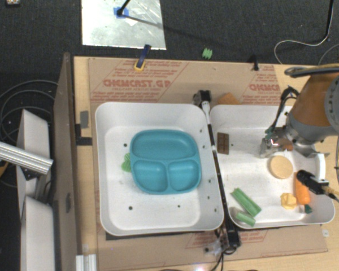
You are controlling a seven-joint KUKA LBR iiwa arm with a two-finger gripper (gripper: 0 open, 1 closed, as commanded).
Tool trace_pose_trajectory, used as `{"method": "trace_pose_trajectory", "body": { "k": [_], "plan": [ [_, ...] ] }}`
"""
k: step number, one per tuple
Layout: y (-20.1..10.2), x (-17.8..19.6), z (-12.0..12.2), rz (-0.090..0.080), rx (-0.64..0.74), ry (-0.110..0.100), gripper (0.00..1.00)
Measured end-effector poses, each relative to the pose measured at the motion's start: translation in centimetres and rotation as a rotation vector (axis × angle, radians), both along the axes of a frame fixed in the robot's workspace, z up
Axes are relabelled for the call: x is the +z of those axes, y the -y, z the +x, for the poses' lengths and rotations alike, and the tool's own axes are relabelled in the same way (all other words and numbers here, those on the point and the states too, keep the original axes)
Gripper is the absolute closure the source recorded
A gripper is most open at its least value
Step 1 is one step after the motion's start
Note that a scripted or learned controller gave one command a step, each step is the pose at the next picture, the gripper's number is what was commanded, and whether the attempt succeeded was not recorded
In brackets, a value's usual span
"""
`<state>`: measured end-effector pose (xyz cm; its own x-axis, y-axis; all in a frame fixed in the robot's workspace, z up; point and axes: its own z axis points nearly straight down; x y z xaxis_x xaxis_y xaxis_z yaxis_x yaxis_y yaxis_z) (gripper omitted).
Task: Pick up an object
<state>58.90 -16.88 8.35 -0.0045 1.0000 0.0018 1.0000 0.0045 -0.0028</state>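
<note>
Camera view: the gripper, its grip state impossible to tell, hangs in the right bin just beside a tan round disc, seemingly light, rigid and best pinched across its edges.

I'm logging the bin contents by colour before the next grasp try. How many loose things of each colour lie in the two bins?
Blue: 1, the divided plate
Green: 3, the small piece beside the plate, the stick, the pale piece
Brown: 1, the block
Tan: 1, the round disc
Yellow: 1, the lump
Orange: 1, the carrot-like piece
Total: 8
</note>
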Motion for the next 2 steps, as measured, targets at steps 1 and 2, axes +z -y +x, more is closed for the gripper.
{"method": "trace_pose_trajectory", "body": {
  "k": [1,2],
  "plan": [
    [4.08,11.03,-3.33,-0.007,-0.008,0.012,1.0],
    [3.73,10.38,-3.27,-0.003,-0.003,0.006,0.0]
  ]
}}
